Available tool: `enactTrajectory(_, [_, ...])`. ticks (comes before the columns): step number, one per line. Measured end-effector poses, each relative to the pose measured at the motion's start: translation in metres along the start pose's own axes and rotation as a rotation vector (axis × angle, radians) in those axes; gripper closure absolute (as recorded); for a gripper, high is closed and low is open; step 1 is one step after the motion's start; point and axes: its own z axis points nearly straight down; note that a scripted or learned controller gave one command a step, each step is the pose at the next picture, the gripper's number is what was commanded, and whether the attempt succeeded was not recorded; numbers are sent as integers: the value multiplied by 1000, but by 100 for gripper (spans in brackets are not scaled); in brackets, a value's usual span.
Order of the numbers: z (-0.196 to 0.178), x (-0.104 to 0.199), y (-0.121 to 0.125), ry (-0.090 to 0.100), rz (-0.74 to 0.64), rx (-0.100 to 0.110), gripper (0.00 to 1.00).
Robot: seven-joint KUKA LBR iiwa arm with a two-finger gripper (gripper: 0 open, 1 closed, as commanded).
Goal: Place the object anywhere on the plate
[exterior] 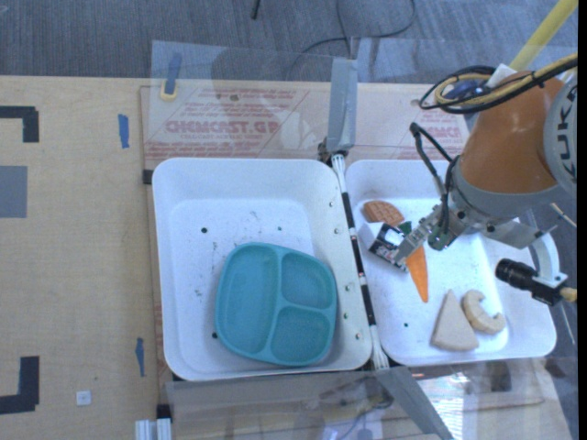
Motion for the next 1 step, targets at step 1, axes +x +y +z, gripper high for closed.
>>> enactTrajectory(1, [0,68,35,3,-112,3,100])
